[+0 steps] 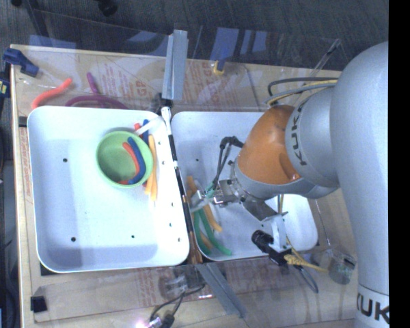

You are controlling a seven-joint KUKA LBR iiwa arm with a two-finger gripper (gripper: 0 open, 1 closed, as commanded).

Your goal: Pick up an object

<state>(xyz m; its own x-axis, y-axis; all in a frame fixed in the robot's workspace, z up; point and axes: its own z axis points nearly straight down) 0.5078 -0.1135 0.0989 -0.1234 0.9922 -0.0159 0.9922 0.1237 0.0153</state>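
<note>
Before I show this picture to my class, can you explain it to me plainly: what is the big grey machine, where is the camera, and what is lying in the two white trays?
The big grey shape with the orange band is a robot arm, reaching in from the right. One fixed camera looks down on the bench at a slant. The arm's gripper is low in the right bin, by its left wall, over green and orange sticks. I cannot tell if it holds anything. The left bin holds a green bowl with a red curved piece inside and thin coloured sticks beside it.
</note>
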